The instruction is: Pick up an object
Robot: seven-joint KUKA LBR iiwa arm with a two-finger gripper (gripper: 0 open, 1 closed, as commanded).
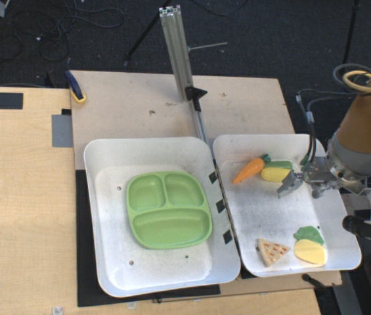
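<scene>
The tool [290, 184] is low in the right bin [264, 241], right beside the yellow corn [276, 173]; whether it's apart or together, I cannot tell. The carrot [248, 170] lies alongside, so center squarely over the corn and avoid nudging it away.

Arm [359, 130] reaching in from right, wrist low, hand [291, 184] pointing left.

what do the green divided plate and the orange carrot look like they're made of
Green divided plate: most likely molded plastic, going by its uniform color, rounded compartment ridges and soft satin sheen. Orange carrot: apparently a toy, plastic or possibly painted wood; the flat, even orange and smooth tapered form suggest that, but it is too small here to decide.
</scene>
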